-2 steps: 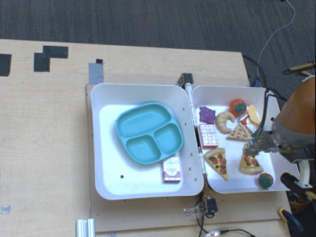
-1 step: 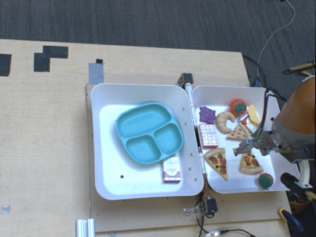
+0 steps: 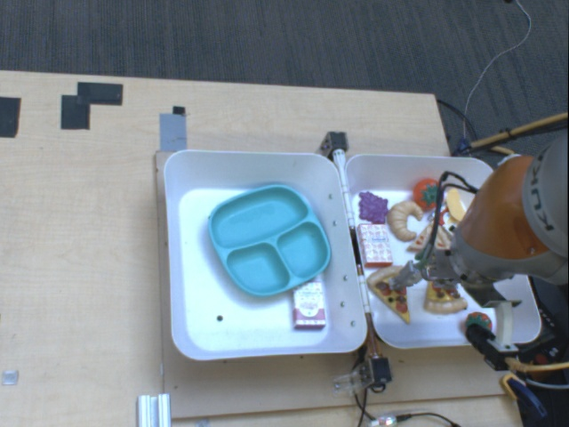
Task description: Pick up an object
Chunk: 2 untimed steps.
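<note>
The right bin (image 3: 427, 338) holds several toy foods: purple grapes (image 3: 372, 206), a croissant (image 3: 407, 220), a red tomato (image 3: 426, 191), a pink carton (image 3: 374, 245), a pizza slice (image 3: 391, 294) and a tan pastry-like piece (image 3: 444, 301). My gripper (image 3: 416, 274) is low inside this bin, just above and right of the pizza slice, between it and the tan piece. The arm's orange band (image 3: 498, 221) covers the bin's right part. I see nothing held.
The left bin (image 3: 174, 238) contains a blue divided plate (image 3: 267, 238) and a small pink-and-white carton (image 3: 308, 307) near its front right corner. A ridge (image 3: 348, 229) separates the bins. Cables and a connector (image 3: 373, 374) lie at the bench's front edge.
</note>
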### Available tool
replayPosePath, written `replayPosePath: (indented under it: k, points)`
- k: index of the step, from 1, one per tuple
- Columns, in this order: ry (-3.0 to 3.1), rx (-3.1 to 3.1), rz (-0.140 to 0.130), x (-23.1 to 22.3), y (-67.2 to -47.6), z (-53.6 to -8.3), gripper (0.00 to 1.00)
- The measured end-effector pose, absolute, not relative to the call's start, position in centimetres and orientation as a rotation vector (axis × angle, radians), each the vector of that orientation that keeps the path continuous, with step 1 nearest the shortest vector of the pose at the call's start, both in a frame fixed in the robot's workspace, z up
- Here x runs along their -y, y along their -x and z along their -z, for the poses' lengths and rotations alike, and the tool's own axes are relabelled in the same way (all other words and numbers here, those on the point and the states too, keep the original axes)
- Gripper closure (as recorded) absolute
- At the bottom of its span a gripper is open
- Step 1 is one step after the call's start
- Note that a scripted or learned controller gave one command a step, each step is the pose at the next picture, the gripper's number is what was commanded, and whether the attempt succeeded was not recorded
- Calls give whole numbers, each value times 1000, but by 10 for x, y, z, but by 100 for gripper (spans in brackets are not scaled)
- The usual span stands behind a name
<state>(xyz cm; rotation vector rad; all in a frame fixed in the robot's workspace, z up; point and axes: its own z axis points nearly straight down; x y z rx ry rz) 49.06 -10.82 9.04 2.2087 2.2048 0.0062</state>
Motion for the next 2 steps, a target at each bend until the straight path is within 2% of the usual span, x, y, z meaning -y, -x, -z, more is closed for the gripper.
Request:
replayPosePath:
  k: [1, 2]
  points:
    - [-2203, -2204, -17, 107, -494, -102, 100]
    - [-2214, -2225, -6, 49, -488, -212, 100]
